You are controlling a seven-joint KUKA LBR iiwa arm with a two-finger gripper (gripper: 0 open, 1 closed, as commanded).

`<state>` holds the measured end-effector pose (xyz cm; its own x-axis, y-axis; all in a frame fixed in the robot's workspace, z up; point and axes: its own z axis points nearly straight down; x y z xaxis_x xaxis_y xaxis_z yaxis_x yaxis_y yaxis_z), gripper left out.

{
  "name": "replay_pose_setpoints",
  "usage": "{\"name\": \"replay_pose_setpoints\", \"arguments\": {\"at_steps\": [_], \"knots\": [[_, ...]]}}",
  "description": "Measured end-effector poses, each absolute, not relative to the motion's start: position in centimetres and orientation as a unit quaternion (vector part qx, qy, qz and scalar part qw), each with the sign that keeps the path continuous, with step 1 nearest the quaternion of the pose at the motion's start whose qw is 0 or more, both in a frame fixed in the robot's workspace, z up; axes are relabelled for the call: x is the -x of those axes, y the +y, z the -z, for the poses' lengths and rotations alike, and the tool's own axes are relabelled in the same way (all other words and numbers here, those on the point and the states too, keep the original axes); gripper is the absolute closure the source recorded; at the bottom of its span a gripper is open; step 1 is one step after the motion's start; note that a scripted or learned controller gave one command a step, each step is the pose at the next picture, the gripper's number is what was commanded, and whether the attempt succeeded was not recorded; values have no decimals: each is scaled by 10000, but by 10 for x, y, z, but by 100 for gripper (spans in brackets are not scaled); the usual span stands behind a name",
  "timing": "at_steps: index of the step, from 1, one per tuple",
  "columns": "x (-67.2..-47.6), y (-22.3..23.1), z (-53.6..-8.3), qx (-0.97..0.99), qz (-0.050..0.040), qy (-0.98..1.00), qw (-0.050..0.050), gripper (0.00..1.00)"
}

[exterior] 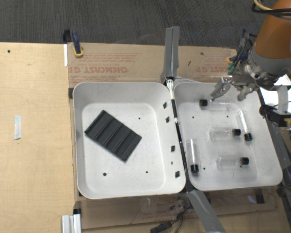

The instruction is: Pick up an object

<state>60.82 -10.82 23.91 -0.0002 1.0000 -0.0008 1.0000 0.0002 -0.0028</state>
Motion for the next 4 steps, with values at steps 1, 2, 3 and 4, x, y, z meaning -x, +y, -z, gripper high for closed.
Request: {"name": "replay_pose_setpoints", "arguments": {"at_steps": [1, 2, 3, 4], "knots": [[-651, -130, -118, 6848, 13, -7287, -32, 0], [-651, -130, -118, 6848, 13, -7288, -32, 0], [-651, -130, -118, 6847, 13, -7288, -32, 0], [-651, -130, -118, 6847, 13, -7288, -32, 0]]}}
